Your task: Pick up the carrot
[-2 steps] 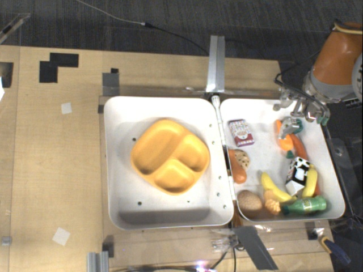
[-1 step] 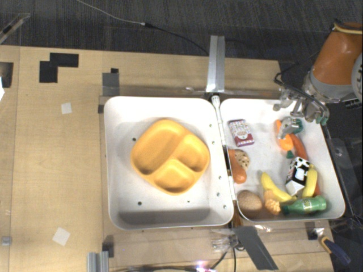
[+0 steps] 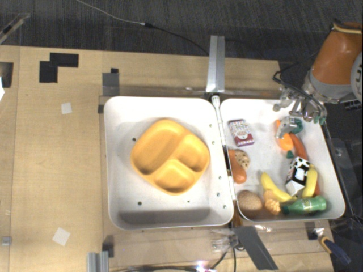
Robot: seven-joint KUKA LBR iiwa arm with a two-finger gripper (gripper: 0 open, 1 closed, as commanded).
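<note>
The carrot [image 3: 299, 147] is orange with a green top and lies slanted in the upper right of the right bin [image 3: 261, 115], beside another orange piece [image 3: 283, 140]. My gripper [image 3: 293, 117] hangs at the right bin's far right corner, directly over the carrot's upper end and very close to it. From this angle I cannot tell whether the gripper touches the carrot. The arm's orange band [image 3: 336, 58] shows at the upper right.
The right bin also holds a red-and-white box [image 3: 240, 132], a cookie [image 3: 241, 158], a banana [image 3: 273, 186], a brown potato [image 3: 248, 200], a green bottle [image 3: 304, 206] and a black-and-white toy [image 3: 298, 171]. A yellow divided plate [image 3: 170, 154] lies in the left bin [image 3: 119, 208].
</note>
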